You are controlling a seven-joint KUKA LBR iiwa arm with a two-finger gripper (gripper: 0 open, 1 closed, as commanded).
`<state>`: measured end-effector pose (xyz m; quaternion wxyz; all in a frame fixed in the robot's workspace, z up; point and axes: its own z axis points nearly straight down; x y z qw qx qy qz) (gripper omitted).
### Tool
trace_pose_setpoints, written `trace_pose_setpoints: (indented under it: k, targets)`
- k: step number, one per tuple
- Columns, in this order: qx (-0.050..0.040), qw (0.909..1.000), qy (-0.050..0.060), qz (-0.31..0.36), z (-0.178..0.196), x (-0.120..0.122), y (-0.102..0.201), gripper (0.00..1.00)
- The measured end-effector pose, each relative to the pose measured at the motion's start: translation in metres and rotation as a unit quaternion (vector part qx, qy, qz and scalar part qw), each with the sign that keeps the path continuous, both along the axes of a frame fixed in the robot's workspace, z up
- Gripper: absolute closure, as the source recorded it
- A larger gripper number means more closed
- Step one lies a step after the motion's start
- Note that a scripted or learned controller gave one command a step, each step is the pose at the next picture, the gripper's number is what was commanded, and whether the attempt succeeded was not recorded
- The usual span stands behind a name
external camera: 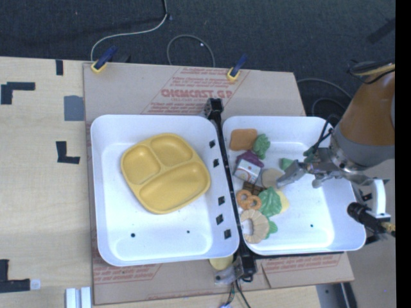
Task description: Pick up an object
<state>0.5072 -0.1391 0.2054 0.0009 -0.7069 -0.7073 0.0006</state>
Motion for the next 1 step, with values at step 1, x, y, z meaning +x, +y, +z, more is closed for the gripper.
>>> trace_pose_setpoints:
  k: [1]
  targets:
    - [-0.0014,0.9999,-0.012,0.000,-0.0968,0.0727,0.0033,0.00]
